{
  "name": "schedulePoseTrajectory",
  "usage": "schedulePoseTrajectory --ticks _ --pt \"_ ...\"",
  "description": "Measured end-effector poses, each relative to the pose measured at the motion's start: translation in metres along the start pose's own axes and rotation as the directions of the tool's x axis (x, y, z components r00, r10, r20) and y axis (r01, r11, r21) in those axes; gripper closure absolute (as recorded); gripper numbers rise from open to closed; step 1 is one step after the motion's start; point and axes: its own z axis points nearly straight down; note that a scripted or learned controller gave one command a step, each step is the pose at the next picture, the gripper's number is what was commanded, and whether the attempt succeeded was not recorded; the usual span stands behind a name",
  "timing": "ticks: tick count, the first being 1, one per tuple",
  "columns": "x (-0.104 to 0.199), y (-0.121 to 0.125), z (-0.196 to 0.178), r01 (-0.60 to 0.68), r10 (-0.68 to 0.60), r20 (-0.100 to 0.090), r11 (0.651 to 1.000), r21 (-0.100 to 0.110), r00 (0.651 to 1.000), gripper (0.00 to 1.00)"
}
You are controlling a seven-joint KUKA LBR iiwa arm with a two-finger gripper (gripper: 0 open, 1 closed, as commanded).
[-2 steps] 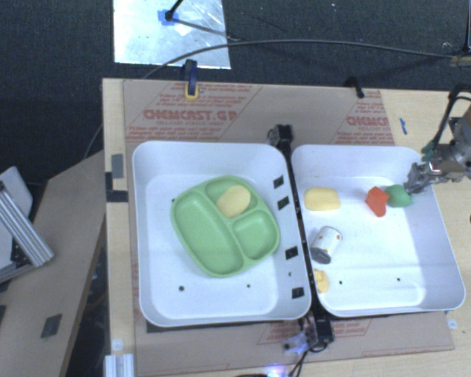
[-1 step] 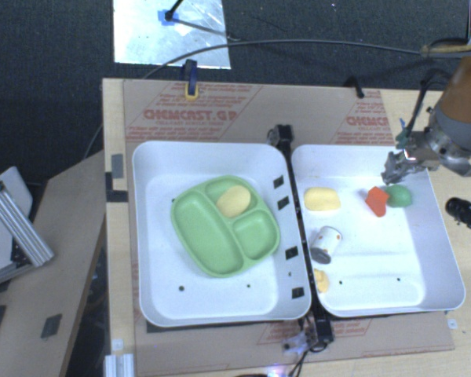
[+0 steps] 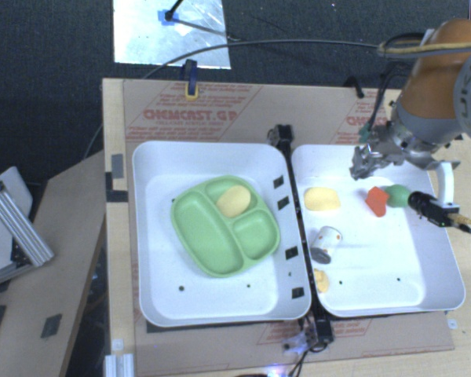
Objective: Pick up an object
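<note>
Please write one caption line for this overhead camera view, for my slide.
Grey arm's hand hovers over right white bin near an orange block; green divided plastic tray fills left.

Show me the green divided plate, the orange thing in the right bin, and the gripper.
green divided plate point(image 3: 212, 238): camera view, its long bare compartment.
orange thing point(image 3: 377, 201): camera view, its middle.
gripper point(image 3: 363, 169): camera view, its tip.

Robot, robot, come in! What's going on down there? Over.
Gripper hovering over right bin, nothing seen held. Nearest: orange object, yellow object, both lying loose. Nothing blocking.
</note>
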Motion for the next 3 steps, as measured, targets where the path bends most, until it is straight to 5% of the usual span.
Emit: schedulePoseTrajectory --ticks 3 --pt "0.175 0.052 -0.005 -0.001 0.001 -0.001 1.0 -0.001 1.0 1.0"
